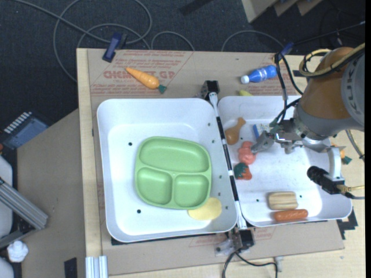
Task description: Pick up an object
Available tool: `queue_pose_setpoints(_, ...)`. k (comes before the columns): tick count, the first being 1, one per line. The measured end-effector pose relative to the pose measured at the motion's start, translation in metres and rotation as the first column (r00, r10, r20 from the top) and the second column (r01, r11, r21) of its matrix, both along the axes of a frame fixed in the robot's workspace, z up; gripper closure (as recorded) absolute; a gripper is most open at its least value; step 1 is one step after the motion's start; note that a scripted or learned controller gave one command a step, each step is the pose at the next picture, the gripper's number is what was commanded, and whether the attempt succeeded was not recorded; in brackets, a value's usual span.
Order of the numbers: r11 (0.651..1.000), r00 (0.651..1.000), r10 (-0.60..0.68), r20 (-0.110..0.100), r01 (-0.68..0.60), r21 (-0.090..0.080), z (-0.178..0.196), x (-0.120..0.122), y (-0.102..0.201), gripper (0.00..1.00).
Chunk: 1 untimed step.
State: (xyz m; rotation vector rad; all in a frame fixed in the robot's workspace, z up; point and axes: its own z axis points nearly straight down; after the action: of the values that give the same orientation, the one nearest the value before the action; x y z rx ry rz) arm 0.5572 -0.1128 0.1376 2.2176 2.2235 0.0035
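Note:
My gripper [265,141] hangs low over the upper middle of the right bin [324,210], reaching in from the right. Just left of it lies a salmon-pink toy piece [247,153], close to the gripper tip; I cannot tell whether they touch. A tan drumstick-shaped toy [233,131] sits above that, by the bin's left wall. A red strawberry with green leaves [242,173] lies below the pink piece. Near the bin's front edge are a bread loaf [282,200] and an orange-red sausage [291,215]. A small blue item [255,132] shows beside the gripper.
The left bin [116,155] holds a green divided plate [173,171] and a yellow piece [205,210] at its lower right. Outside the bins, a carrot [145,77] and a blue-and-white bottle [259,75] lie on the bench. A black cable mount [324,180] hangs off the arm.

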Motion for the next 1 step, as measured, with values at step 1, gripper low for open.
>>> queue_pose_setpoints(1,1.000,1.000,-0.002,-0.004,0.002,-0.001,-0.0538,0.0926,-0.0422,0.00)
